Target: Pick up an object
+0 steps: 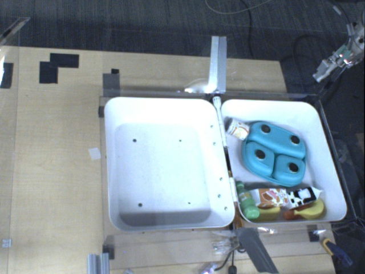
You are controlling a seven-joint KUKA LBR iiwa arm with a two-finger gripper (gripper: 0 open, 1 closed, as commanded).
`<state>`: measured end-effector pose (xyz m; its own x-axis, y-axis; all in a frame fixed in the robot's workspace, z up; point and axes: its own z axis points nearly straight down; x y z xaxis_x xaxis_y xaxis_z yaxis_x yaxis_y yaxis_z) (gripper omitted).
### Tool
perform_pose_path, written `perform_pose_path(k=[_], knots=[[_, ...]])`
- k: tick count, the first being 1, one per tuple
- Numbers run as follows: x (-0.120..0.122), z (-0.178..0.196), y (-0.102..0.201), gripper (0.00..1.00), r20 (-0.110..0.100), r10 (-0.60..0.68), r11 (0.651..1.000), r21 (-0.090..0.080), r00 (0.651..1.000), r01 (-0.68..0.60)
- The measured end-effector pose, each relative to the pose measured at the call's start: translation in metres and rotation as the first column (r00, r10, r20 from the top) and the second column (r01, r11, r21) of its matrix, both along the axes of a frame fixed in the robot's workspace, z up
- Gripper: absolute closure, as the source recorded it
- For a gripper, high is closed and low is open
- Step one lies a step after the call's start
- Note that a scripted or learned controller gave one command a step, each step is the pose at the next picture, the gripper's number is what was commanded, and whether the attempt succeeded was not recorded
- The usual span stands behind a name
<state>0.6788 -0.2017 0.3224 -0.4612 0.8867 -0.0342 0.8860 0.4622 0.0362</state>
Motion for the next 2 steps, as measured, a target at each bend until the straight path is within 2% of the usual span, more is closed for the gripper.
perform_pose_path(k=[2], knots=[[0.004, 0.027, 0.001, 1.00, 0.019, 0.007, 1.000, -0.006, 1.000, -0.007]])
